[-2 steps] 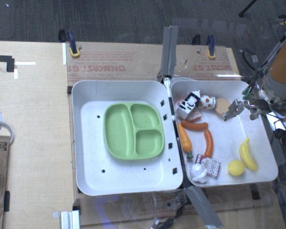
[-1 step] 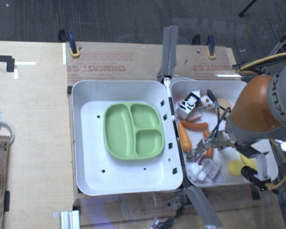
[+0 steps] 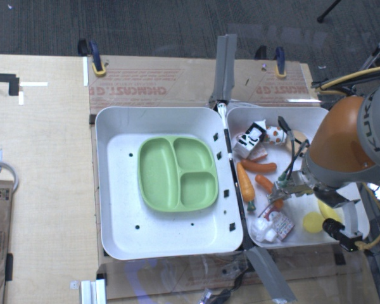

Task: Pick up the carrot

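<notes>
The carrot [image 3: 246, 185] is a slim orange piece lying lengthwise against the left wall of the right bin [image 3: 316, 114]. My gripper [image 3: 281, 192] hangs low over the middle of that bin, a short way right of the carrot and just above a small orange piece [image 3: 264, 183]. The grey wrist and orange band of the arm cover the bin's right side.
A green divided plate [image 3: 177, 173] lies in the left bin [image 3: 114, 189]. The right bin also holds a red-orange sausage [image 3: 258, 166], a black-and-white toy [image 3: 250, 137], a crinkled clear packet [image 3: 272, 225] and a yellow item [image 3: 313, 222]. A grey divider [image 3: 225, 68] stands between the bins.
</notes>
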You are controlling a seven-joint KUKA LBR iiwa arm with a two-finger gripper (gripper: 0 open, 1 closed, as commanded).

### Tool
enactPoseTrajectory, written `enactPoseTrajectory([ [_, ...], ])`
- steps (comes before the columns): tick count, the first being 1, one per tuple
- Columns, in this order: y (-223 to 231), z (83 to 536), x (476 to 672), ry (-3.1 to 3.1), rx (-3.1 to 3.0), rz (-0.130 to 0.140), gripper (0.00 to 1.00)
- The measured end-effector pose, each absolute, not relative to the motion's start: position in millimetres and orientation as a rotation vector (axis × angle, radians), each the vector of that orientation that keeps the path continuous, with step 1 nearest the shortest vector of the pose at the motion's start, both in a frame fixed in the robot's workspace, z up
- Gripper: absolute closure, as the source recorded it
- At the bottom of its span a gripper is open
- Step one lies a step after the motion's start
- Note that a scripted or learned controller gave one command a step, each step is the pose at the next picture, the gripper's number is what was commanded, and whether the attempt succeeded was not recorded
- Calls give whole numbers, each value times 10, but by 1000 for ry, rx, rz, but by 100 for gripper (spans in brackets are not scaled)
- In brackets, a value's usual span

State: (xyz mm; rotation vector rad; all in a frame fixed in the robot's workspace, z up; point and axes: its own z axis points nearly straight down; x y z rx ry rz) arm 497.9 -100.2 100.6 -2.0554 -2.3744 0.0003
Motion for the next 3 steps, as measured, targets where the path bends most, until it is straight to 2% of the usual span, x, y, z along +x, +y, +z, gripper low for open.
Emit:
enactPoseTrajectory([
  [1,-1051,912,4863,-2009,-2413,1,100],
  [2,-1370,950,4777,-1449,-2788,1,100],
  [3,-593,2507,5103,-1397,-2814,6,100],
])
